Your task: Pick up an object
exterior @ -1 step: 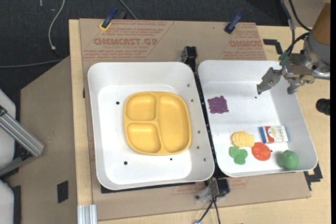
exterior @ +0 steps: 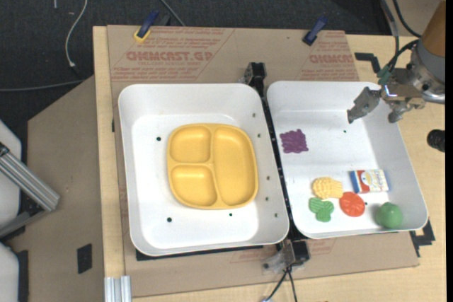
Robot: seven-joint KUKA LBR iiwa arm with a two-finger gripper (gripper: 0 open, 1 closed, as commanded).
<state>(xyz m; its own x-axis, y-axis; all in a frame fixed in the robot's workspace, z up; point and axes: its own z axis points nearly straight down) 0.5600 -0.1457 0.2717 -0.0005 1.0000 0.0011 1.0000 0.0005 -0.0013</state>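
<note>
My gripper point(exterior: 377, 109) hangs over the far right corner of the right bin point(exterior: 318, 101), open, with nothing between its fingers. Below it in that bin lie a purple bunch of grapes point(exterior: 294, 141), a yellow corn piece point(exterior: 327, 187), a small white, blue and red carton point(exterior: 368, 181), a red tomato point(exterior: 352, 204), a green leafy piece point(exterior: 320, 209) and a green ball point(exterior: 388, 215). The grapes are the nearest to the gripper, to its lower left. The other toys cluster at the bin's near right.
The left bin point(exterior: 141, 152) holds a yellow divided plate point(exterior: 212, 165) at its middle. Both bins sit on a cardboard sheet point(exterior: 212, 53) held by blue clamps point(exterior: 147, 26) at the back. A black bracket point(exterior: 255, 72) stands between the bins.
</note>
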